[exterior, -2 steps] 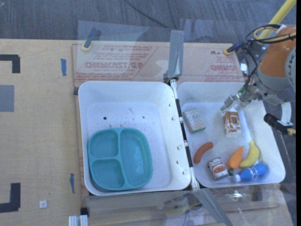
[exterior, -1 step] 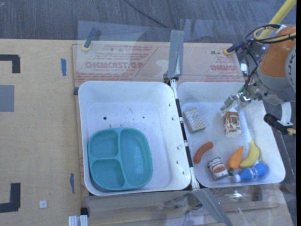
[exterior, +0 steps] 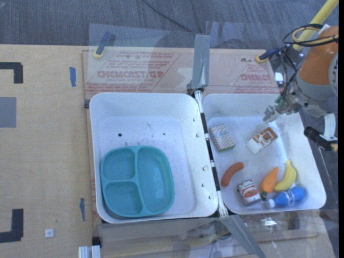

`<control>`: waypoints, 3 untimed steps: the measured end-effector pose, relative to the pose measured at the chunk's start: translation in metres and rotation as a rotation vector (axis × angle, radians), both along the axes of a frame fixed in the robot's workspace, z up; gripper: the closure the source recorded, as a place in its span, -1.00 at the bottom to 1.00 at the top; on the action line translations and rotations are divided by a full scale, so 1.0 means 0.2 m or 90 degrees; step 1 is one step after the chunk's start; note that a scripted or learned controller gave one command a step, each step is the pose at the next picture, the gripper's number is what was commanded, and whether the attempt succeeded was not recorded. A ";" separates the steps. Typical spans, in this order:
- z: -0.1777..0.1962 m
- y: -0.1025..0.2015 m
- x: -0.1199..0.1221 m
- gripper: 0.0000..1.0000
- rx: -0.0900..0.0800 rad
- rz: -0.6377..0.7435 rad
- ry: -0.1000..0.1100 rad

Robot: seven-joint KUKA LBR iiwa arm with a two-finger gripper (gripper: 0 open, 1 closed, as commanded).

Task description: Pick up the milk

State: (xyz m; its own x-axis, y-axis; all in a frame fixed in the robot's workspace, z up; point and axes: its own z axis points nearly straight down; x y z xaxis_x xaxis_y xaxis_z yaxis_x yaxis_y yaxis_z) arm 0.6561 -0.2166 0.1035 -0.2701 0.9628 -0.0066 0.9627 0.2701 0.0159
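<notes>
- Two shallow white plastic bins sit side by side on the bench; the left bin holds a teal plastic plate with three compartments.
- The right bin holds the milk, a small white carton with a brown-orange label, lying on its side in the upper middle, clear of the other items.
- Also in that bin: a patterned grey-green pouch, a brown sausage, a small red and white carton, an orange carrot, a yellow banana and a blue and white bottle.
- The grey arm's two-finger gripper hovers near the bin's top right, just above and beside the milk; I cannot tell how wide it stands.
- To do this well, it likely should centre over the carton, turn to span its narrow width, then descend straight.
</notes>
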 end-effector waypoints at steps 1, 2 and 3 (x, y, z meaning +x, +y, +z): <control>0.00 0.00 0.00 -1.00 0.000 0.001 0.000; -0.08 0.18 -0.25 -1.00 0.001 -0.001 0.007; -0.02 0.17 -0.24 1.00 0.000 -0.003 0.003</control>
State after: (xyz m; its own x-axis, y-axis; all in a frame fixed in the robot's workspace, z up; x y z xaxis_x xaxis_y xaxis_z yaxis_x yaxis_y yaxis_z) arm 0.6076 -0.1825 0.0999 -0.2654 0.9641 -0.0055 0.9641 0.2654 0.0119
